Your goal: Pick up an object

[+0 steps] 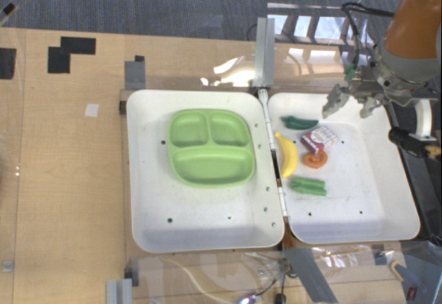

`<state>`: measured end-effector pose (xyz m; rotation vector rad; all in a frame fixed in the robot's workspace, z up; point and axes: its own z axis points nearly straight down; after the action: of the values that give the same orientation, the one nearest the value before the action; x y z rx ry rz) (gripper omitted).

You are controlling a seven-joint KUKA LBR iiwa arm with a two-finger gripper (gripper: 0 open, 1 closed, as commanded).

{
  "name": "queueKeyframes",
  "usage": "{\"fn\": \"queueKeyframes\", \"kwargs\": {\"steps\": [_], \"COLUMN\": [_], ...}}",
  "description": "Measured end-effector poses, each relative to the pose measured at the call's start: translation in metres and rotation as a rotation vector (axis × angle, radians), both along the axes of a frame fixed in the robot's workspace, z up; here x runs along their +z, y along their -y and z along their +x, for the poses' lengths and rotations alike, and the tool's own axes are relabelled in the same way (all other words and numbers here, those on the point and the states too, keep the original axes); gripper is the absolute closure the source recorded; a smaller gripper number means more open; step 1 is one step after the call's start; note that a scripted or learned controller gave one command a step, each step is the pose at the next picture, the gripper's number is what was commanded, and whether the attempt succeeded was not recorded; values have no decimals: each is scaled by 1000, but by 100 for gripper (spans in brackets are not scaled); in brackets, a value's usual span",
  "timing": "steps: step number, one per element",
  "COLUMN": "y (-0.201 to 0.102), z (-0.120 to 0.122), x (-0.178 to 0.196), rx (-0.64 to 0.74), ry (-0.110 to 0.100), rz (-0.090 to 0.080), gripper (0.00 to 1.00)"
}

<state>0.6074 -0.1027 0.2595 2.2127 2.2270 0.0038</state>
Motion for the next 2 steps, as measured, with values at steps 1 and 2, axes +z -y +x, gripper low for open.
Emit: {"fn": "queueKeyframes", "kwargs": {"steps": [1,2], "y": [8,75], "z": [24,13], "x": [-157,-135], "rx": [82,114], "ry": [14,4], "rz": [-3,-2], "gripper": [0,0]}}
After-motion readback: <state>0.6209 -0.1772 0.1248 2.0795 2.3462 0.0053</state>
